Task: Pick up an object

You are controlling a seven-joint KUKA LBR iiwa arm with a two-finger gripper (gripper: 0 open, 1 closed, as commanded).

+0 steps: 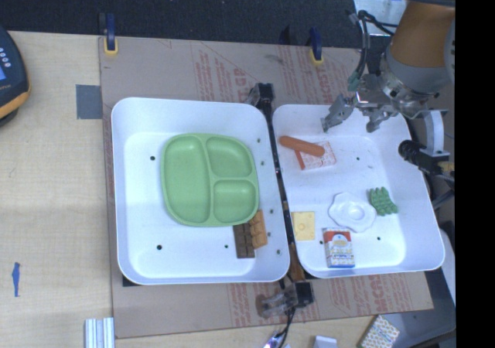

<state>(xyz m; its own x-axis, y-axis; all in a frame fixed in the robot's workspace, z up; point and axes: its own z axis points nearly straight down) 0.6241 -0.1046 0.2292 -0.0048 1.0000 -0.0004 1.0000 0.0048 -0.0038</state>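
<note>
1. Claw (355,117) hangs over the far end of the right bin (418,254), its two fingers spread wide with nothing between them.
2. One fingertip (332,122) points down toward the bin's far left part; the other sits to its right, near the far wall.
3. Arm (418,37) comes in from the upper right, its orange band above the grey wrist, leaning down and left toward the bin.
4. Hot dog (302,145) lies just in front of the claw, on a small pale card (323,159), slanted across the bin floor. It is apart from the fingers.
5. Green piece (382,200) sits near the right wall, with a white piece (352,212) just beside it on its left.
6. Yellow square (304,225) lies near the left wall of the right bin; a small carton (338,248) stands near the front wall.
7. Left bin (131,184) holds a green plate (209,179) with three compartments, set near its middle.
8. Brown block (250,236) lies at the plate's front right edge, near the bin's front right corner.
9. Both bins rest side by side on a brown sheet (193,68) on the table (46,184).
</note>
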